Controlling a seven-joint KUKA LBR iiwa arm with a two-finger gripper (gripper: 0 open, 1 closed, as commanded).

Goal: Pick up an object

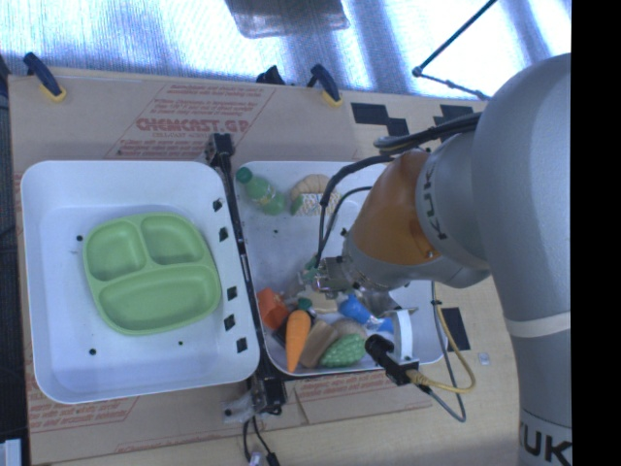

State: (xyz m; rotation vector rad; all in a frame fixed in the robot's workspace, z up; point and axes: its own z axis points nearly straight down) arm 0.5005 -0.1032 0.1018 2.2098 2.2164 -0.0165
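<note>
Pale green divided plate (150,272) in a white bin (44,289); orange carrot (297,339), green bottle (262,191).

Robot lab/test bench: clamped cardboard (194,115) w/ two white bins (58,289), KUKA arm (505,192) overhead.

Bright, bluish light falls from the far side, glaring on the far floor (146,17) and washing out the left bin (58,289). The arm (505,192) looks soft; overall sharpness is modest.
</note>
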